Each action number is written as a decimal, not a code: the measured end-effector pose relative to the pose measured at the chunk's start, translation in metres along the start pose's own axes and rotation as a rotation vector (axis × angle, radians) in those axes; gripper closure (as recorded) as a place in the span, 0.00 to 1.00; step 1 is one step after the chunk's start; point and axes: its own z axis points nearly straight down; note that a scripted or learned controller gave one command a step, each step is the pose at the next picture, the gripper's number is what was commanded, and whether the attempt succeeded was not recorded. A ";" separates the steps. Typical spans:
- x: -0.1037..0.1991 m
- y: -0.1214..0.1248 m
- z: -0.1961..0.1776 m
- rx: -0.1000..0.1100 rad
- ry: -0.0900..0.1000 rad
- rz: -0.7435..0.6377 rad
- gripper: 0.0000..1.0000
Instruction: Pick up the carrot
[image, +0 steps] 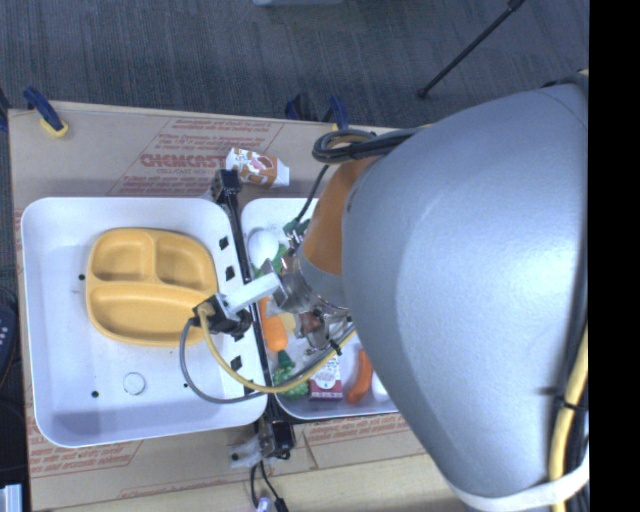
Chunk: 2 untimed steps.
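"CHEMCAST" on the cardboard sheet (120, 150)

Yellow divided tray (150, 283) sitting in the left bin (50, 330).
Small carton (327, 380) in the right bin; white bottle (256, 168) lying on the cardboard beyond.

Bulky grey arm (470, 280), orange wrist band (325, 225), looping cables (215, 385)

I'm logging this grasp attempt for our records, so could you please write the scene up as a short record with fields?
left bin: holds a yellow divided tray
right bin: holds the carrot, a white egg-like item, a small carton and an orange-red item
arm: grey, covering most of the right bin
gripper: low over the right bin, just right of the carrot
carrot held: not visibly
bench: a small packet lies above the bins
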 end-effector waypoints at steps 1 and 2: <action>0.000 0.000 0.000 0.000 0.000 0.000 0.00; 0.000 0.000 0.000 0.000 0.000 0.000 0.00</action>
